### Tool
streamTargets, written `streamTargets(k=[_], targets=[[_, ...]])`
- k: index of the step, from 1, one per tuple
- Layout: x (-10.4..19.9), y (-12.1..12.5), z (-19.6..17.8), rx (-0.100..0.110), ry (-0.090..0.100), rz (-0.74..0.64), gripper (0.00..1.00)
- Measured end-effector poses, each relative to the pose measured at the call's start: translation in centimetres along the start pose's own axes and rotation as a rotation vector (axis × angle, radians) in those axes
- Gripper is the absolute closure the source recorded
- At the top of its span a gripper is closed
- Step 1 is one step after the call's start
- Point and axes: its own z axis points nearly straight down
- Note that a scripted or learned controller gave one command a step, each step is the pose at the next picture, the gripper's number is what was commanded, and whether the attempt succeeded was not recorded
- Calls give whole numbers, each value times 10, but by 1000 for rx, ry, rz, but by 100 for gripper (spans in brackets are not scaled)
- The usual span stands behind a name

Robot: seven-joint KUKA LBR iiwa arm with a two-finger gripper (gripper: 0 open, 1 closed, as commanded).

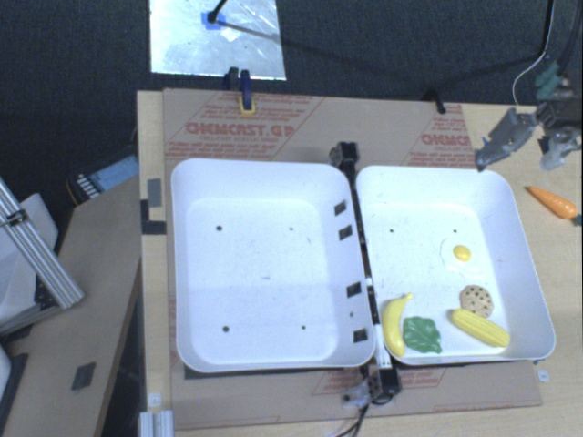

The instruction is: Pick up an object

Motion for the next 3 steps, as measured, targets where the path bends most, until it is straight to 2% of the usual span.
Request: streamTargets(k=[1, 2, 3], targets=[[-32, 8, 211, 24, -1, 11, 0], [28, -1, 107, 0, 1, -1, 0], [43, -5, 270, 25, 0, 7, 0]])
